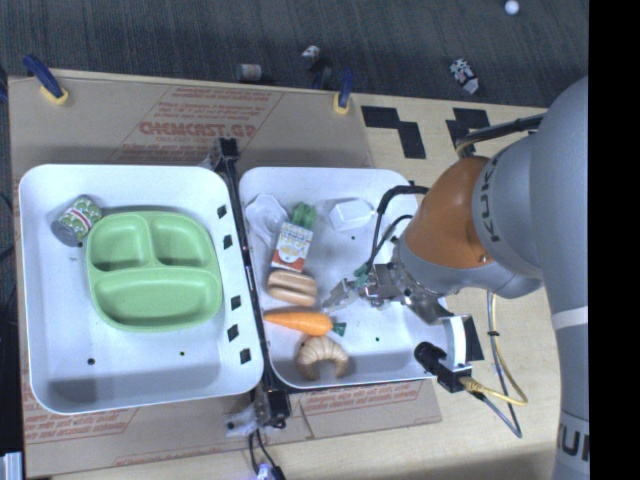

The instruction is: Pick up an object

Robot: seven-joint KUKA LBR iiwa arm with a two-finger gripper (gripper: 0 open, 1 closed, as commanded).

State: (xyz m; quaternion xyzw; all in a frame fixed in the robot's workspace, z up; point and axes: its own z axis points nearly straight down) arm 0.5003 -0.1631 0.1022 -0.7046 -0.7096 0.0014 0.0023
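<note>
Cardboard-covered bench [200,118] with two white bins; right bin [395,368] holds the toy food. Tool [345,290] sits low inside it, can't tell its state from this angle, nothing visibly pinched. Hot dog [292,287] lies just left of the tool, long axis running left-right, tan bun with reddish sausage. Carrot [298,321] just below the hot dog, croissant [321,356] below that, juice box [291,246] above it
</note>
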